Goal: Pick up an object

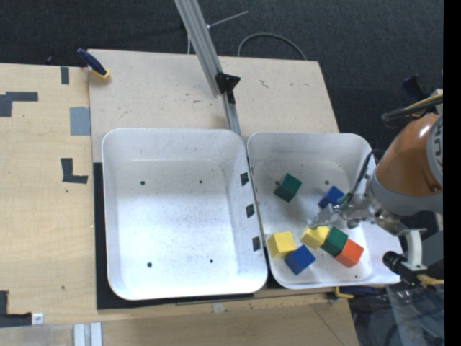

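Several small blocks lie in the right bin [302, 146]. A green block [288, 187] sits alone near its middle. A blue block [332, 196] lies further right, close to my gripper [330, 215]. Along the front of the bin are a yellow block [282, 244], a blue block [300, 259], a second yellow block [315, 236], a dark green block [334, 241] and an orange-red block [350, 252]. My gripper hangs low over the cluster, just above the second yellow block and beside the blue one. Nothing shows between its fingers.
The left bin [173, 143] adjoins the right one. A grey metal bar [198, 31] slants down from the top to the seam between the bins. The arm's orange band [410, 164] overhangs the right bin's right rim. A blue and yellow tool [92, 63] lies at the bench's far left.
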Available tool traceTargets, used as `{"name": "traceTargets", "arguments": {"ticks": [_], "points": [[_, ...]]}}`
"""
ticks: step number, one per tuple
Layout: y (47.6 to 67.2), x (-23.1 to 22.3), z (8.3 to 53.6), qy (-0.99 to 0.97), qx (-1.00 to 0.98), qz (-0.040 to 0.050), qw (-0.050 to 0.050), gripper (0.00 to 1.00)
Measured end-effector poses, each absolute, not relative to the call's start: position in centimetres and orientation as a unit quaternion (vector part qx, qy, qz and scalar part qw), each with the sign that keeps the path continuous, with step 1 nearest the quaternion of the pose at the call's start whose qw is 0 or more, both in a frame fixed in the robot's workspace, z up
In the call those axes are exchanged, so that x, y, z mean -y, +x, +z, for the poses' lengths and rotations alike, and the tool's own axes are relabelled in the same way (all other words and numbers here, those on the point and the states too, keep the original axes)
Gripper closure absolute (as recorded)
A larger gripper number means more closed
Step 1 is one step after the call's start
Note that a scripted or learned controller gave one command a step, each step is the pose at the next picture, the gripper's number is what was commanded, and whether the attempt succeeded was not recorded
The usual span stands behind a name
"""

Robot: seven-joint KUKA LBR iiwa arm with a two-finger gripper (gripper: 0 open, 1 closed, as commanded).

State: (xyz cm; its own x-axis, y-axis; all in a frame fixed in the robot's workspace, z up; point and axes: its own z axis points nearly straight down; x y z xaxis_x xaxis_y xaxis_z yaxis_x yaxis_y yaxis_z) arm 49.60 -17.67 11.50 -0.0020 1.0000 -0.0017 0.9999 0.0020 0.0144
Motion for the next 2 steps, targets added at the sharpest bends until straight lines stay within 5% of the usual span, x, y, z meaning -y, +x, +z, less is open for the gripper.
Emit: {"name": "traceTargets", "arguments": {"ticks": [1, 2], "points": [[49.8, 17.7, 12.5, 0.707, -0.707, 0.0059, 0.008, 1.00], [50.1, 17.8, 18.8, 0.707, -0.708, 0.0009, 0.002, 1.00]]}}
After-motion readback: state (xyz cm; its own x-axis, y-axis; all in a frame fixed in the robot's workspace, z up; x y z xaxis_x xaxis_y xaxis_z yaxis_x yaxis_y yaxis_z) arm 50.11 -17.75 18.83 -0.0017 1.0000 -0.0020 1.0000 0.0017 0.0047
